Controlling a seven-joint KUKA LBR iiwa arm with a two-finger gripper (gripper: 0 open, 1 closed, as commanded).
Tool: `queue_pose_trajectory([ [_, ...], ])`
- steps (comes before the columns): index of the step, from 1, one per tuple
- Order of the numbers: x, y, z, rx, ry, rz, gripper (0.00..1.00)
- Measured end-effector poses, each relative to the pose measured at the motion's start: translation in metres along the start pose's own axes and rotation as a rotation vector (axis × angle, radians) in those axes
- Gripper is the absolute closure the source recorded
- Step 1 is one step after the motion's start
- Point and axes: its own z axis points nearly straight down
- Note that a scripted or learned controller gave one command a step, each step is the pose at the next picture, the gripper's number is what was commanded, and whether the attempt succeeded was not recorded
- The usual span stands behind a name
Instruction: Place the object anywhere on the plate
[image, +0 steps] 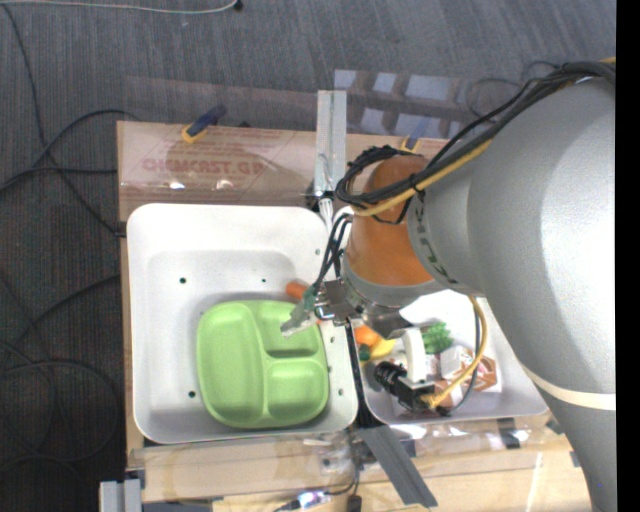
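Dark grey carpet (60, 80) lies all round the surface (230, 165), a brown board with faded red lettering, and thin black cables (40, 180) trail across the carpet on the left. At the middle of it all the end effector (300, 320) hangs over the upper right corner of the green plate (240, 370), above the rim of the plate's upper right compartment. From where I stand I cannot tell whether it is open or closed, nor whether it grips anything. Just beside it, toward the far side, a small orange thing (295, 290) shows at the plate's far right edge, inside the left bin (160, 250); whether it rests on the plate's rim or on the bin floor I cannot make out. The plate has three compartments, one long one on the left and two smaller ones on the right, and it lies in the near half of the left bin. Behind the end effector comes the orange band (385, 240), and then the broad grey arm (540, 220), which covers much of the right bin (520, 400). In what shows of the right bin, a second orange piece (372, 342) lies close to the wall shared by the two bins, a green thing (436, 338) lies further right, and a brownish packet (487, 374) lies near the bin's right side. Beyond the bins a metal post (328, 140) stands upright on the surface.
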Motion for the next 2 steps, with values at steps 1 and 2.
queue_pose_trajectory([
  [1,-0.026,-0.002,-0.009,-0.001,-0.032,0.035,1.00],
  [2,-0.013,0.010,-0.021,-0.003,-0.028,-0.009,1.00],
])
